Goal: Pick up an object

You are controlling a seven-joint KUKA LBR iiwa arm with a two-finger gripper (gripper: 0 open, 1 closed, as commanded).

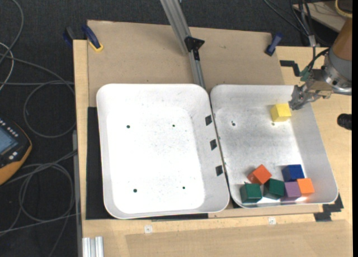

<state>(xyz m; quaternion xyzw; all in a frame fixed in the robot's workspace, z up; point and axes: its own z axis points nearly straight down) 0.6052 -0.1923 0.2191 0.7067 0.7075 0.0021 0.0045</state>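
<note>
So the counter (168,43) is a big plywood slab with blue clamps on its far edge and cables all over the dark floor around it. The left bin (112,138) has nothing but bare floor inside, loads of room between its rims. The right bin (246,138) is open through the middle and far-left part too. The arm (342,60) comes in over that bin's far right rim, and the gripper (298,98) sits low at the far right corner, just beside the yellow block (281,112), maybe touching it. Can't tell how the gripper is set, it's too small and dark. The rest of the blocks are crammed against the near rim: a blue one (292,172), two green, two orange and a purple one, well apart from the yellow.
</note>
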